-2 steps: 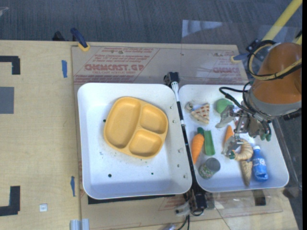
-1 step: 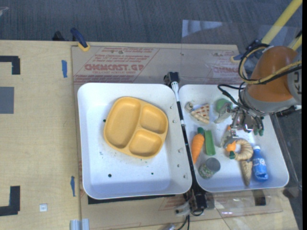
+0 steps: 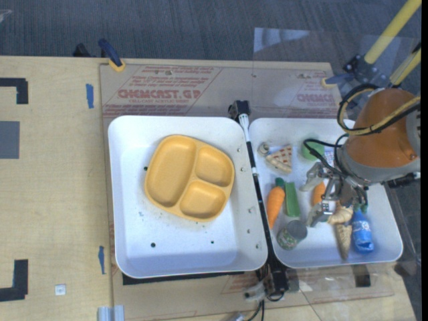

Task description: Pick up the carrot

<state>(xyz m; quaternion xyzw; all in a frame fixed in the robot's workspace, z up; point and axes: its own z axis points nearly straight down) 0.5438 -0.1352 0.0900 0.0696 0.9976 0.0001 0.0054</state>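
**Gripper low in the crowded right bin, carrot lying free beside the divider**

The orange toy carrot (image 3: 275, 205) lies in the right shallow white bin (image 3: 391, 243), close to its left wall, with the thick end toward the far side and the tip toward the near side. A flat dark green stick-shaped piece (image 3: 292, 199) lies just beside it on the right, almost parallel, and a round grey tin-like object (image 3: 291, 235) sits near its tip.

The metal two-finger gripper (image 3: 323, 196) of the grey arm with the orange band (image 3: 382, 136) hangs over the middle of this bin, to the right of the carrot and apart from it. A small orange piece (image 3: 319, 192) shows at the fingers, but whether it is held I cannot tell, and I cannot tell the state of the tool. Near it lie a beige cone-shaped piece (image 3: 343, 236), a small blue bottle (image 3: 362, 231) and a triangular pizza-slice toy (image 3: 279, 156).

The left white bin (image 3: 127, 246) holds a yellow plastic plate with three compartments (image 3: 189, 176).

I judge the carrot is not yet picked; its neighbours leave little room for fingers.
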